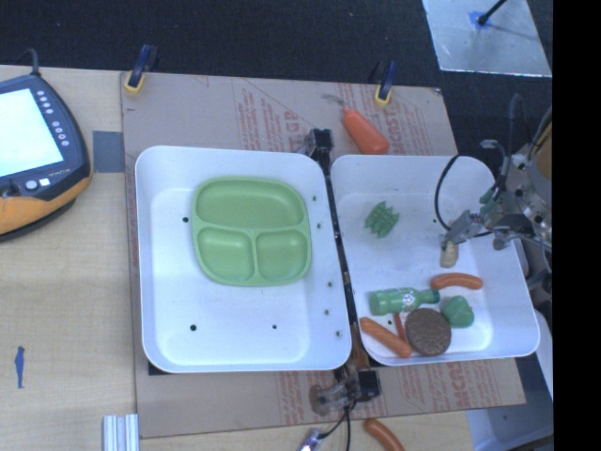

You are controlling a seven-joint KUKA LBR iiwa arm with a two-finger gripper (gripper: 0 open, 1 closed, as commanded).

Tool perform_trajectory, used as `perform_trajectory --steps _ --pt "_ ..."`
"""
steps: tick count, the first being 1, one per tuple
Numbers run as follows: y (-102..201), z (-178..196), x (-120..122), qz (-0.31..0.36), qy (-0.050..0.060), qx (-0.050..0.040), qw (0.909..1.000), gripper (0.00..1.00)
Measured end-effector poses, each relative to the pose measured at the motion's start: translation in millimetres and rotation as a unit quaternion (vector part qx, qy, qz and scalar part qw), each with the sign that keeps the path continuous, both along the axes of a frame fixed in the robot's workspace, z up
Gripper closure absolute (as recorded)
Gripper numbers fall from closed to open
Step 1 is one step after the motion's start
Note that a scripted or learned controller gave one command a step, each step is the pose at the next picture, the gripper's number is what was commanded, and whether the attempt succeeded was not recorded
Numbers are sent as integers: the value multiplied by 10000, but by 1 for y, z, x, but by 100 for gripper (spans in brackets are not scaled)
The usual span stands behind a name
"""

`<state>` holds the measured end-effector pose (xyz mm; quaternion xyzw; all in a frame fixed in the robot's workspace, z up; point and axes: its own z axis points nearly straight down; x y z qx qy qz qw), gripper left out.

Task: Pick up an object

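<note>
A stray carrot lay at six o'clock on the tabletop. The claw (its state I cannot tell) hovered at three o'clock above the sausage; descending squarely seemed wisest.

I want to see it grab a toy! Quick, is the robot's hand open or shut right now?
Hand: I cannot tell if it is open or shut. It sits over the right bin, above the toy sausage.

Green tray in left bin
</note>
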<state>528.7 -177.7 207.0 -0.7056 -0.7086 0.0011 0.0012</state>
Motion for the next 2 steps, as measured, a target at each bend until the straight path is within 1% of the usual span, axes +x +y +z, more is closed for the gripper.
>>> perform_trajectory --steps 1,2 --pt "18 -72 77 8 10 -6 10000 0" --pt "-4 -98 127 3 1 2 10000 0"
